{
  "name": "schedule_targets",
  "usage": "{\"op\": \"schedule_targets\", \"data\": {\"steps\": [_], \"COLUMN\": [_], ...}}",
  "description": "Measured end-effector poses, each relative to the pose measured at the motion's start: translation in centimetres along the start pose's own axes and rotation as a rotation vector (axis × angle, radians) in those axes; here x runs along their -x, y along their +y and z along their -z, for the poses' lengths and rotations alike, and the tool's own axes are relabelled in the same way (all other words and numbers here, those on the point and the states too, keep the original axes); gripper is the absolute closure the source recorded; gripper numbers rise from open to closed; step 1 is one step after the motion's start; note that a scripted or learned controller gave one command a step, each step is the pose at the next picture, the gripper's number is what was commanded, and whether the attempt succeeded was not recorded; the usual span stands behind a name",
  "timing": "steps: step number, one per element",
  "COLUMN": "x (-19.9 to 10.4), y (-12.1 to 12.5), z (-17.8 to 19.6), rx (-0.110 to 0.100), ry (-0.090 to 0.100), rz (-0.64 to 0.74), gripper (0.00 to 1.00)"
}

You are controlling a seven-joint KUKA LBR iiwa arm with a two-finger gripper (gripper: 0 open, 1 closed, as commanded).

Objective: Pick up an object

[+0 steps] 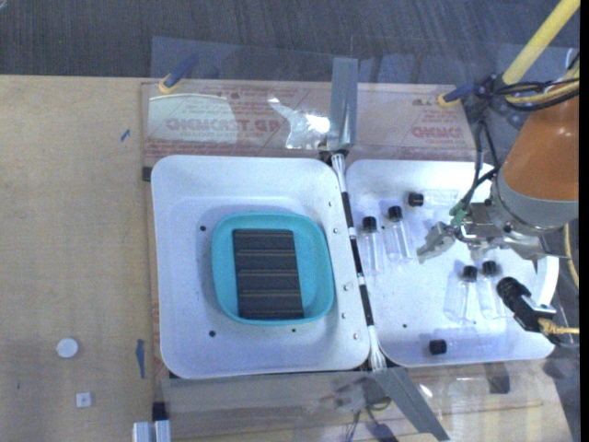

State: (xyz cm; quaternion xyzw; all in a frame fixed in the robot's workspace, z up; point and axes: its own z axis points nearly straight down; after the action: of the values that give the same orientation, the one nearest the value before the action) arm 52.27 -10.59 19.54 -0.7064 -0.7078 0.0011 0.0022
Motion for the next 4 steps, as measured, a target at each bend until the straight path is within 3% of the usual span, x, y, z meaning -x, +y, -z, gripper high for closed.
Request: {"op": "schedule_targets", "data": {"steps": [1,2,3,4], "x": [1.8,7.5,7.4,-1.9], "y": [5.3,11.1,11.0,11.8], "z": [-8.0,-10.8,-10.1,-1.2], "rx": [0.003,0.010,0.001,0.004], "ry": [-0.001,-0.001,0.000,-0.001], "rz": [0.041,0.037,0.039,-0.014], "gripper": [0.00,0.00,1.00,1.00]}}
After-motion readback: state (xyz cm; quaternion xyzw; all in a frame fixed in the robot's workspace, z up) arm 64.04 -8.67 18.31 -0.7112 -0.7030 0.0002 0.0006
